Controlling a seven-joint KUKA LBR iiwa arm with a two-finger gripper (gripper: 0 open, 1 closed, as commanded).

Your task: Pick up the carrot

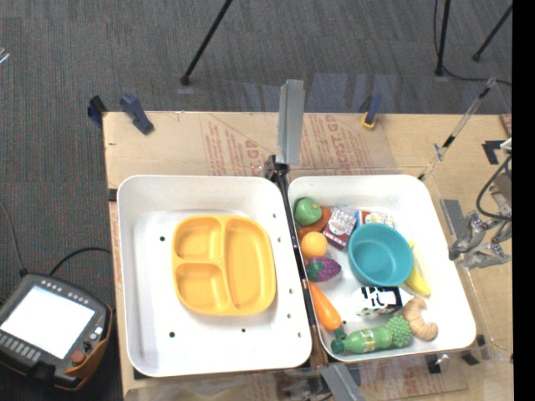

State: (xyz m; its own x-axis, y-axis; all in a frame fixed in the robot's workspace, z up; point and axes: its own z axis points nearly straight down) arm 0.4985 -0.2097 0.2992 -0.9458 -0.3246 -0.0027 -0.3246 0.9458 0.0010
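I am looking down on two white bins sitting side by side on the bench. The left bin (138, 307) is holding a yellow divided plate (224, 264), with bare white floor showing all around the plate.

The right bin (447, 274) is carrying the clutter, and I am taking the teal bowl (380, 255) as my landmark. The carrot (324, 307) is lying down and to the left of the bowl, tight along the bin's left wall, its tip pointing toward the near edge. Left of the bowl I am seeing a purple eggplant (324, 268), an orange fruit (313, 245) above it, and a green apple-like piece (307, 211) higher still. A small carton (340, 225) is sitting just up-left of the bowl. A yellow banana (417, 281) is poking out at the bowl's lower right. Below the bowl, a green corn-like toy (372, 337) is lying along the near wall, close to the carrot's tip, with a tan piece (420, 320) beside it.

Right of the bowl, beyond the bin's right wall, the gripper (478, 245) is hanging; I cannot tell how its jaws are standing.
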